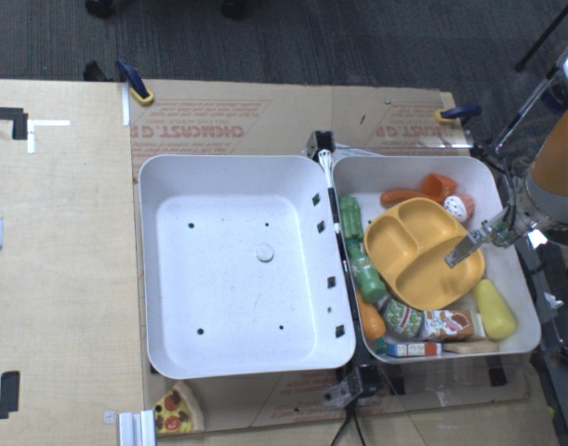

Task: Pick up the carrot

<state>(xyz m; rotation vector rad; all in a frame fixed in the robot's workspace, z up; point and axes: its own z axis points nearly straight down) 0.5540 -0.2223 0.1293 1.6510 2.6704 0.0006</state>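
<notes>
The gripper (465, 251) hovers over a yellow divided plate (423, 249) in the right bin (507, 342); its grip cannot be told. The carrot (400, 196) lies just behind the plate by the far wall, so a low reach past the rim looks wisest. Cardboard (228, 124) lines the wooden bench (51, 277), dark carpet (311, 26) beyond

The single camera is fixed above the bench (60, 249) and looks down at a slant, with the far edge of the bench and dark floor (311, 26) at the top of the frame. It stands far enough back to take in both bins, the left bin (163, 342) near centre and the right bin (511, 342) toward the right edge. The arm (553, 170) enters from the right.
</notes>
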